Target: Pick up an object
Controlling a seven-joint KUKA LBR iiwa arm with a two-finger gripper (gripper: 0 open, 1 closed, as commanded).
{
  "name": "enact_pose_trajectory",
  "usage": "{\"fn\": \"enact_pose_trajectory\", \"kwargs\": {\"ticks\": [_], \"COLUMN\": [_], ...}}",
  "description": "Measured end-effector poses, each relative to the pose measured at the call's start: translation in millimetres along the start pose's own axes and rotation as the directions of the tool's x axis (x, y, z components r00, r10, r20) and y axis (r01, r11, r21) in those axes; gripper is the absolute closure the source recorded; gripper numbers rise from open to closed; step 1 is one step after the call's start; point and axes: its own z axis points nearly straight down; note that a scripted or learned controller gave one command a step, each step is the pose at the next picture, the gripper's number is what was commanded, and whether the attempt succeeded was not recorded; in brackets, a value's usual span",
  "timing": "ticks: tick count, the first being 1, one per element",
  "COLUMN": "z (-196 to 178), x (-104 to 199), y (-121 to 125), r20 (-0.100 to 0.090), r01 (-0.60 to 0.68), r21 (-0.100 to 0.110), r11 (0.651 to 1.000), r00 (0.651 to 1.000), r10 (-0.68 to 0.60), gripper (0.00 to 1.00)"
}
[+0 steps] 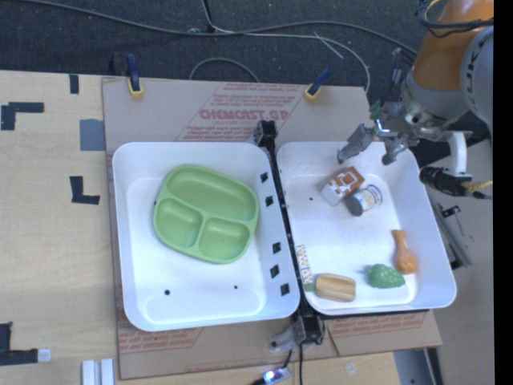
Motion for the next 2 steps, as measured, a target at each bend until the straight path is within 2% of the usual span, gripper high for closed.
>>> {"fn": "enact_pose_trajectory", "kwargs": {"ticks": [1,2], "z": [-8.5,36.9], "x": [0.5,-1.6], "y": [2.4,7.6], "r20": [0.002,0.003], "r01": [0.004,0.003], "r21": [-0.013,-0.01], "r11": [1.0,1.0], "r00": [1.0,1.0], "r10": [-0.004,-0.003], "gripper": [0.0,0.0]}}
